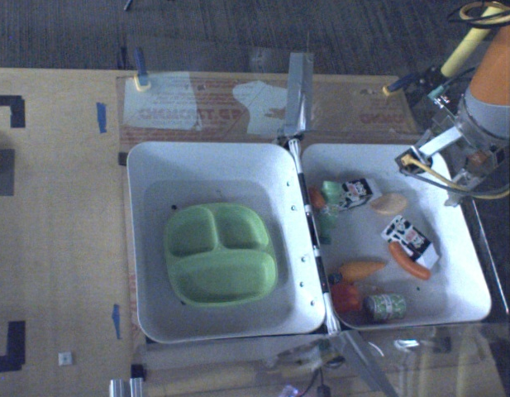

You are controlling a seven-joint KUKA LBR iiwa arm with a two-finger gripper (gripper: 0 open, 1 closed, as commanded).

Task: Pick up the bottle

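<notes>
A small green bottle (387, 306) lies on its side near the front edge of the right bin (465, 300), next to a red item (345, 296). Another green, bottle-like piece (327, 197) lies against the bin's left wall beside a black-and-white carton (355, 193). My gripper (457, 165) hangs over the bin's back right corner, well above the contents and far from the green bottle. Nothing shows between its fingers.
The right bin also holds a beige lump (388, 203), a second black-and-white carton (410, 238), a red-orange sausage shape (410, 263) and an orange carrot (362, 269). A green divided plate (221, 253) sits in the left bin (147, 180).
</notes>
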